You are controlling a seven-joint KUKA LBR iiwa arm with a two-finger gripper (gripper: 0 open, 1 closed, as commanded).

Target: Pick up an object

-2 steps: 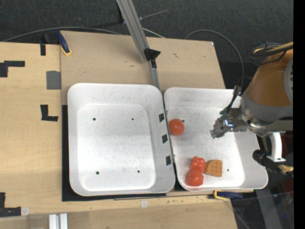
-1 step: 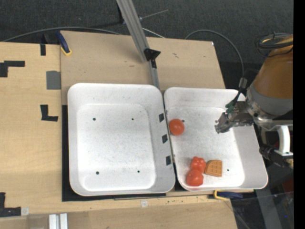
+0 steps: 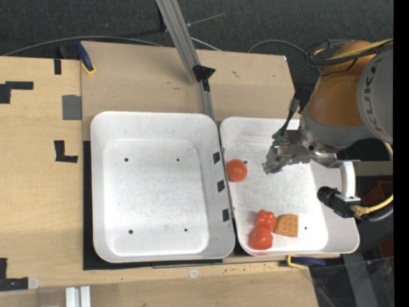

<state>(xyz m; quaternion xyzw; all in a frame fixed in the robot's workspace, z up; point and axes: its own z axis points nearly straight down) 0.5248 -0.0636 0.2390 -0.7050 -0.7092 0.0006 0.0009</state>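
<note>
- ball (image 3: 237,170): small, round, orange-red; lies in the right bin (image 3: 332,235) at its 9 o'clock edge, apart from the rest.
- handling, judged: light, hard, smooth, likely to roll; pinch across the middle.
- gripper (image 3: 273,164): over the right bin, at 3 o'clock of the ball, near it; spread or pressed together, cannot tell.
- right bin, 6 o'clock: two red lumps (image 3: 262,229), a waffle (image 3: 287,225) touching them.
- left bin (image 3: 102,171): white.

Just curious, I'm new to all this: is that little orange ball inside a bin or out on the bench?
Inside. The orange ball lies on the floor of the right bin, near its left wall.
</note>
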